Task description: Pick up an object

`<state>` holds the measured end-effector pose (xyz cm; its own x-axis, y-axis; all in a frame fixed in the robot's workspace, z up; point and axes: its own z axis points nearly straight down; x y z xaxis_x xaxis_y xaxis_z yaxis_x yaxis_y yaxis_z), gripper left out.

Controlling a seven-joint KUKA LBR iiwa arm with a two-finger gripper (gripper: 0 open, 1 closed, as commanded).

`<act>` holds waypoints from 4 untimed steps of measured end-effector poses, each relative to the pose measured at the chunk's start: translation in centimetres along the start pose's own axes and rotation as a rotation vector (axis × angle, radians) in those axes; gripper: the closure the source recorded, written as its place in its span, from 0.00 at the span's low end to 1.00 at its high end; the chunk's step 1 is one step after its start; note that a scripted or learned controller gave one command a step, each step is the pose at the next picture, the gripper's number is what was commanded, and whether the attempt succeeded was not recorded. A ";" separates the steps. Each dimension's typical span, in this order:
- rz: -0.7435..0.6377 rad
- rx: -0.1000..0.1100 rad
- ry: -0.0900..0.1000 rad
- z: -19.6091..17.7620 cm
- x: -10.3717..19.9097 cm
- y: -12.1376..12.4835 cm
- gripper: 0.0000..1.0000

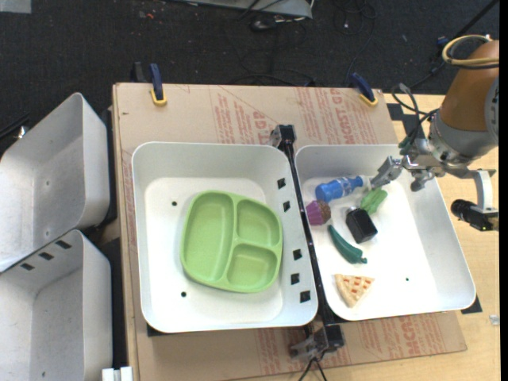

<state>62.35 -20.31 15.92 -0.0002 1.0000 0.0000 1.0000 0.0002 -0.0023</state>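
A brown board (238,109) under the bins bears red printed lettering, seen reversed and too faint to read with certainty. On it sit two shallow white bins side by side: the left bin (159,236) carries a light green divided plate (232,241) with three compartments, and the right bin (444,252) carries the small objects. The grey arm (468,101) with its orange band reaches in from the right, and its gripper (397,169) hangs over the upper part of the right bin; whether it is wide or narrow cannot be told from here, and nothing is seen gripped. Just left of the gripper lies a blue bottle (337,188), its long axis running left to right, slightly tilted up toward the gripper. Just below the gripper is a green object (373,200), touching a black block (361,225). A dark green curved piece (345,244) slants down-right below. A pizza slice (353,289) lies nearer the front, and a small purple object (318,212) rests beside the bottle.
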 end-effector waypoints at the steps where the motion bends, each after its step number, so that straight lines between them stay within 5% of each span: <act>1: 0.000 0.001 0.001 6.3 -0.2 -0.1 0.00; 2: 0.000 -0.005 -0.001 4.9 -0.3 0.1 1.00; 4: -0.004 -0.009 -0.002 -7.1 0.8 0.7 1.00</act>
<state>63.05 -19.52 23.02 -0.0039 1.0000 -0.0019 1.0000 0.0039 0.0064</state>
